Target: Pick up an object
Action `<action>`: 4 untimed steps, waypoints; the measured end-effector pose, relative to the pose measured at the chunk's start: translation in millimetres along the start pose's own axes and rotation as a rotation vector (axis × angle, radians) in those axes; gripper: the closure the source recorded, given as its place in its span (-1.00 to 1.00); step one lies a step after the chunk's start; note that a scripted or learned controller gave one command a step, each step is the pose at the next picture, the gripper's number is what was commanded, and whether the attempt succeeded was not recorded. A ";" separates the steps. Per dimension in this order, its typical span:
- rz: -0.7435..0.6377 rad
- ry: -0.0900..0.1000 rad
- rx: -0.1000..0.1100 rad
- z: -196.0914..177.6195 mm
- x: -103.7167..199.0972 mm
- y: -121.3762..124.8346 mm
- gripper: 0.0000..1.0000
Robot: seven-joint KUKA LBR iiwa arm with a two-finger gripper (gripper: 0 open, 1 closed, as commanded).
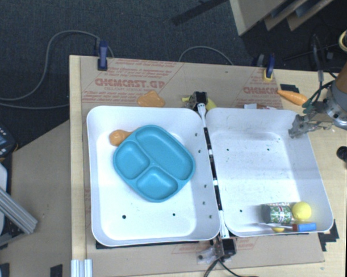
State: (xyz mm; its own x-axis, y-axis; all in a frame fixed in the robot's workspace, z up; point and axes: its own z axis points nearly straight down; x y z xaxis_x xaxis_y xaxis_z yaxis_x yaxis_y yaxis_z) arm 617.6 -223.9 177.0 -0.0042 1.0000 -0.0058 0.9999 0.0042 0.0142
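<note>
Camera view, looking down at a slant on the tabletop (76, 160): two shallow white bins side by side. Left bin (102, 218) holds a blue divided tray (154, 162), three compartments, sitting a bit above the bin's centre and rotated off-square. An orange object (118, 137) lies at the tray's upper-left edge, partly tucked under or behind it; can't tell which. Right bin (258, 166) has its contents bunched in the lower right corner: a small can (279, 213) with a green and red label lying on its side, a yellow ball (301, 211) touching its right end, and a blue-and-red piece (300, 227) just below them along the bin's bottom wall, with a bit of yellow at its left end. Too small to identify that one. Those are the pickable objects on that side. The arm comes in at the upper right of the frame; the tool (302, 125) sits over the upper right corner of the right bin, at its rim, well apart from the can and ball. Can't tell if it's released or clenched; nothing visible in it. Outside the bins, on the board above them: an orange lump (151, 98) above the left bin, a carrot-shaped orange item (292, 97) at upper right, two blue clamps (102, 54) on the top edge.
</note>
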 end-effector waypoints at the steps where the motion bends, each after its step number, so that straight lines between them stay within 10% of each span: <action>1: 0.008 0.009 0.024 49.8 0.4 -78.5 1.00; 2: -0.001 0.003 0.007 4.9 22.1 -20.4 1.00; 3: 0.005 0.009 0.023 89.4 30.0 -56.1 1.00; 4: -0.001 0.002 0.001 13.3 37.9 26.7 1.00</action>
